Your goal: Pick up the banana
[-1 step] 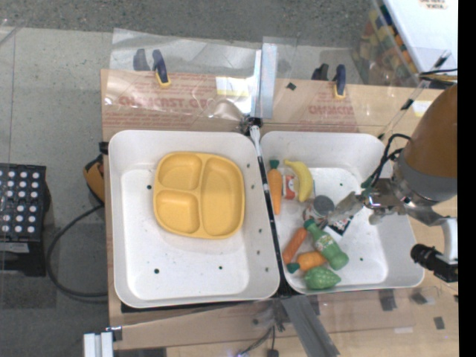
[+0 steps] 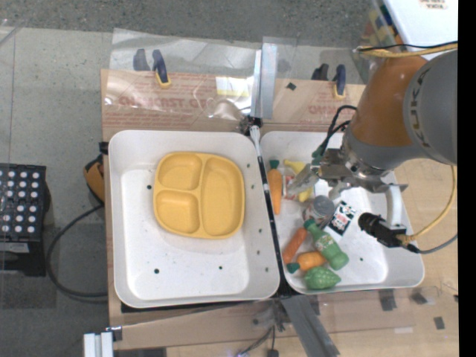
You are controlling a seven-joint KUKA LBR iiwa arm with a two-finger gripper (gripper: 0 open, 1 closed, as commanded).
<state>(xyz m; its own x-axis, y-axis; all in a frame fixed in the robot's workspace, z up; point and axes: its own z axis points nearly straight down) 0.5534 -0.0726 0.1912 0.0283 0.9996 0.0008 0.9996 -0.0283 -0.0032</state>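
Camera view, overhead at a slant. Item: left bin (image 2: 134, 274), white, shallow, holding a yellow divided plate (image 2: 199, 194) set toward its 12 o'clock half. Item: right bin (image 2: 401, 272), white, crowded along its 9 o'clock side. Contents: carrot (image 2: 275, 190) lying lengthwise by the shared wall; a second orange piece (image 2: 295, 244) and an orange-yellow piece (image 2: 310, 260) toward 6 o'clock; green bottle-shaped toy (image 2: 332, 250); green leafy toy (image 2: 321, 278); small printed card (image 2: 341, 219). Item: banana (image 2: 296, 180), pale yellow, partly covered, at about 10 o'clock in the right bin, just beside the carrot. Item: gripper (image 2: 321, 205), hanging over the cluster just to the banana's 4 o'clock; whether it is spread or pressed together cannot be told, and nothing is seen pinched. Risk, as judged: a descent here could catch the carrot or bottle instead, neighbours lying so close; the shared wall at 9 o'clock leaves little room on that side. Open floor lies toward 3 and 5 o'clock.
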